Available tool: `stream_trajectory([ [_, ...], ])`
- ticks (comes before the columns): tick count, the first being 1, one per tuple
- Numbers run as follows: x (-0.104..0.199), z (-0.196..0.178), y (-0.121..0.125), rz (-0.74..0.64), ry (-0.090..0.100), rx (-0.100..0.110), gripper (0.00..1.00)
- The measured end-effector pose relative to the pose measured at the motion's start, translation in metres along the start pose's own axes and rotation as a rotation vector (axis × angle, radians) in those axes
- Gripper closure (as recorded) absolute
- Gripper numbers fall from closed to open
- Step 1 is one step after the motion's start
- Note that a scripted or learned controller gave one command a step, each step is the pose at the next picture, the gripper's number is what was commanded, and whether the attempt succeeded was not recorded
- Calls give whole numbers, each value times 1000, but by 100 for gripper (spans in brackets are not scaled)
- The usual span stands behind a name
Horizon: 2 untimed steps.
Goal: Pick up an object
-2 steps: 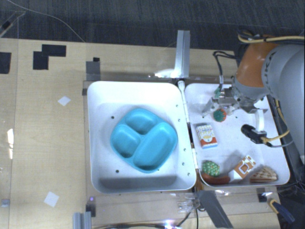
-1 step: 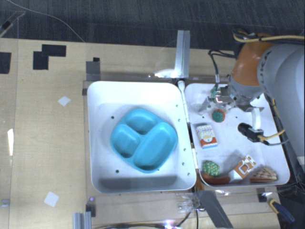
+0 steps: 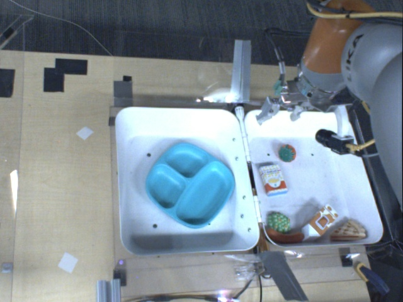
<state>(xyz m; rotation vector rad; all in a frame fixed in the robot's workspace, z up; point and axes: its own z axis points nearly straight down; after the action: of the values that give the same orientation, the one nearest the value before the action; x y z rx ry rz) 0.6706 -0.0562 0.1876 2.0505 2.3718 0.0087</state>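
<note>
My gripper (image 3: 281,110) hangs over the far edge of the right bin (image 3: 352,168), open, with nothing between its fingers. Below it in that bin lie several small objects, all apart from the gripper. A small green and red ball (image 3: 287,153) is nearest. A little white and orange carton (image 3: 272,179) lies near the bin's left wall. At the near edge sit a green knobbly ball (image 3: 278,221), a brown sausage shape (image 3: 287,236), an orange and white box (image 3: 323,220) and a tan wedge (image 3: 348,231).
The left bin (image 3: 135,143) holds a blue divided plate (image 3: 190,184). A metal post (image 3: 241,71) rises behind the wall between the bins. A black cable fitting (image 3: 332,141) on the arm hangs over the right bin's far right.
</note>
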Motion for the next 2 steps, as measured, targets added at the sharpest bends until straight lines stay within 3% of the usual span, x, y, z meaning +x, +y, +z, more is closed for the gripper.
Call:
stream_trajectory([
  [1, -37, 100, -56, -42, -1, 0, 0],
  [2, -37, 86, -53, -43, -3, -8, 100],
])
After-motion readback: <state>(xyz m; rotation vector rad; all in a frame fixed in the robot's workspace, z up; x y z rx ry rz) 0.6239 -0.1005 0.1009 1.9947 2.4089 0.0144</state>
